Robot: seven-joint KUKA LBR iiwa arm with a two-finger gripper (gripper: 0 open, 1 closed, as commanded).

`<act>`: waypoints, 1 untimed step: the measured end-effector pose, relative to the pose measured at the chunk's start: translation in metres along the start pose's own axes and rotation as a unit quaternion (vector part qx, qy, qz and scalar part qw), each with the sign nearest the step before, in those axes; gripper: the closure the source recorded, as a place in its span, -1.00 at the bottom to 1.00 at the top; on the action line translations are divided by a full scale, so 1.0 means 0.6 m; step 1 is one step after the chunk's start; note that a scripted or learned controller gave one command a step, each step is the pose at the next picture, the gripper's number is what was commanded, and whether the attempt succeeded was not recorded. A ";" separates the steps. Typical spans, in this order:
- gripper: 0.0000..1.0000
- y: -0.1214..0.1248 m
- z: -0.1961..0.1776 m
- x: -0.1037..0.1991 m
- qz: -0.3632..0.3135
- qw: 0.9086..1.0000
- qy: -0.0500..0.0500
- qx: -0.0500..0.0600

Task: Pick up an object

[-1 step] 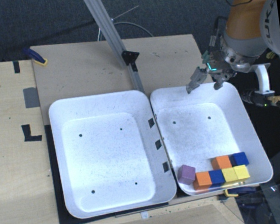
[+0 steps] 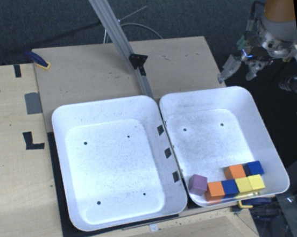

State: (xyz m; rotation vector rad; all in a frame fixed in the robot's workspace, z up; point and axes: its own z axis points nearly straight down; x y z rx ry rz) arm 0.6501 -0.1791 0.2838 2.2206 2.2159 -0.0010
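Observation:
Several small blocks lie clustered in the near corner of the right bin [image 2: 256,112]: a purple block [image 2: 199,183], an orange block [image 2: 216,189], a blue block [image 2: 230,187], a yellow block [image 2: 250,183], a second orange block [image 2: 234,172] and a second blue block [image 2: 254,168]. My gripper [image 2: 238,70] hangs at the upper right, outside the right bin's far right corner, well away from the blocks. Its two fingers are spread apart with nothing between them.
The left bin [image 2: 66,153] sits beside the right one. A slanted metal post [image 2: 118,35] rises from behind the seam between the bins. A blue and yellow tool [image 2: 37,59] lies at the bench's far left.

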 end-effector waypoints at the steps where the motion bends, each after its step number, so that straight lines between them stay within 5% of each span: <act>1: -1.00 0.051 0.174 0.014 -0.002 1.000 0.002 0.005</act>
